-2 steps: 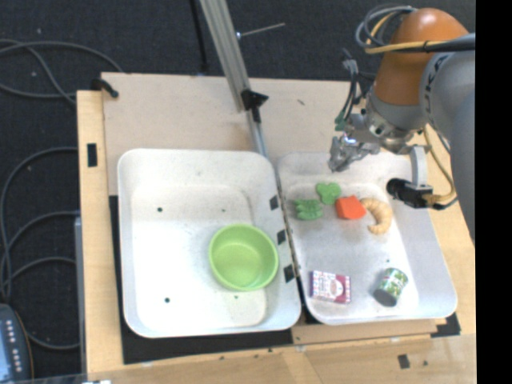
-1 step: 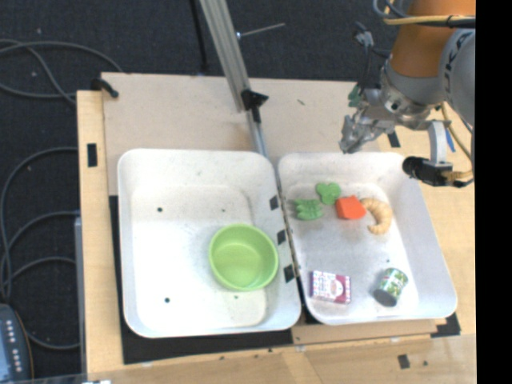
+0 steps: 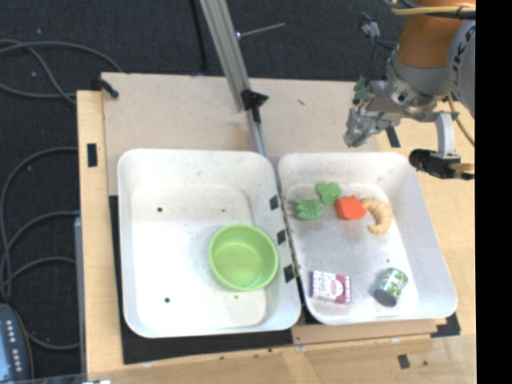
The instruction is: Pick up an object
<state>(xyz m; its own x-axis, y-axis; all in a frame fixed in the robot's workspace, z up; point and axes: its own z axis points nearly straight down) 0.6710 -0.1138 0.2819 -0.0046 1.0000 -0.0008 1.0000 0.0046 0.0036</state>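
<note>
Gripper hangs above the far rim of the right bin, nothing between its fingers; spread or closed, cannot tell. Nearest candidates lie toward the camera from that rim: orange block, with the tan croissant-shaped piece touching its right side, long axis running near-to-far. Green pieces sit just left. Bin floor flat, white; open room toward the can.
</note>
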